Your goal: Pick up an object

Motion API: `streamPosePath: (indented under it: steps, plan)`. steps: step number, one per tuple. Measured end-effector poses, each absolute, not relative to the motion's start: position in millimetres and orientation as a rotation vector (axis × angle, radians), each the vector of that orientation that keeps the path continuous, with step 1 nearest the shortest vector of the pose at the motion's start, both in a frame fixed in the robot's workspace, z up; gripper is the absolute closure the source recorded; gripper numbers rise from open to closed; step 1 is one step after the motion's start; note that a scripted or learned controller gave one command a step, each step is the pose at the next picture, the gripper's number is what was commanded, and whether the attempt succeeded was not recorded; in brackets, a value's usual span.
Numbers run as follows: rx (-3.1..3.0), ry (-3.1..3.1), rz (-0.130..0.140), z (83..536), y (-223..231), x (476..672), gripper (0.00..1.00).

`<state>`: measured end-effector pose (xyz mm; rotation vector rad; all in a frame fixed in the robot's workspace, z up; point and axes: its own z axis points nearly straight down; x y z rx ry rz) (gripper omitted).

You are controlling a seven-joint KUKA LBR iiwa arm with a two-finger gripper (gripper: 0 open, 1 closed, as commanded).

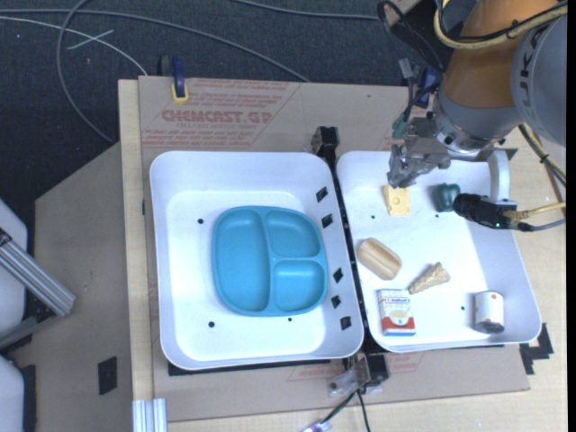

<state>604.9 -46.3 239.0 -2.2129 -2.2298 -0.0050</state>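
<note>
My gripper [401, 177] hangs over the back of the right bin [513, 268], its tips just above a small yellow cheese-like block [397, 201]. Whether the tips touch the block I cannot tell. Behind and to the right of the block lies a dark green object [444, 195]. Nearer the front rest a tan bread roll [379, 258], a pale wedge [430, 278], a red and white carton [396, 313] and a small grey can [489, 310].
The left bin [180, 196] holds a blue divided plate [268, 260]. A black ridge with clips [335, 232] separates the two bins. Cables trail over the dark floor behind the bench.
</note>
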Motion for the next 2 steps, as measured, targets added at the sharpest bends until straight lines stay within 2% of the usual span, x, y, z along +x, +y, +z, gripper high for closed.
streamPosePath:
  steps: [1, 2]
  plan:
    - [-2.213, -2.229, -0.006, 245.9, 11.6, 616.0, 1.0]
    - [-2.213, -2.225, 0.0, 237.9, 60.3, 612.8, 1.0]
